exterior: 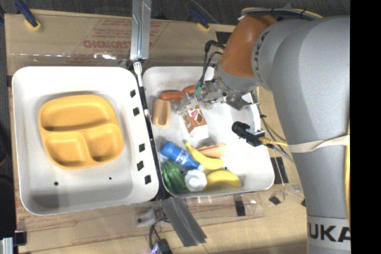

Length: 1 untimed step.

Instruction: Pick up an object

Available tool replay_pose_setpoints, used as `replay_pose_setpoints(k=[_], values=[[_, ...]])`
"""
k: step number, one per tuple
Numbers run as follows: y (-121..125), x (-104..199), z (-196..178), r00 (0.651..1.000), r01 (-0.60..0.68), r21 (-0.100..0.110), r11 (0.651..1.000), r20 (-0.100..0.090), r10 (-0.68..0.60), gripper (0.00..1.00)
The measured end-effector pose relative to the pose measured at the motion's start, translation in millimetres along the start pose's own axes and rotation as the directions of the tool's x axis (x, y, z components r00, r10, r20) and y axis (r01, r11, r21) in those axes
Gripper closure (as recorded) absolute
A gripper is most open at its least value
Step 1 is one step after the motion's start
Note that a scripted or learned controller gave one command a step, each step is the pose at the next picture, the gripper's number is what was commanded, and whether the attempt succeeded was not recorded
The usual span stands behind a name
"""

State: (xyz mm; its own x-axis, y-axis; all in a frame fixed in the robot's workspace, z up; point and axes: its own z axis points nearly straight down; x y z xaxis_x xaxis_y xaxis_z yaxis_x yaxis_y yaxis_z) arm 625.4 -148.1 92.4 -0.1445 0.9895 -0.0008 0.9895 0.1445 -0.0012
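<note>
Gripper [199, 95] near the carton [195, 121], which lies just right of the cup [161, 111]; released or clenched, I cannot tell. I judge the carton light and crushable, so I would grip gently across its flat sides.

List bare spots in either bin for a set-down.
Left bin: wide bare strip between the yellow divided tray and the near wall. Right bin: small patch between the carton and the right wall. Crowded: its near-left corner, with blue bottle, bananas and a green item.
</note>
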Motion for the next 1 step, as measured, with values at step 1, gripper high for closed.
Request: replay_pose_setpoints(k=[1], values=[[-12.3, 39.6, -5.1, 1.000, 0.023, -0.008, 1.000, 0.017, -0.023, 0.00]])
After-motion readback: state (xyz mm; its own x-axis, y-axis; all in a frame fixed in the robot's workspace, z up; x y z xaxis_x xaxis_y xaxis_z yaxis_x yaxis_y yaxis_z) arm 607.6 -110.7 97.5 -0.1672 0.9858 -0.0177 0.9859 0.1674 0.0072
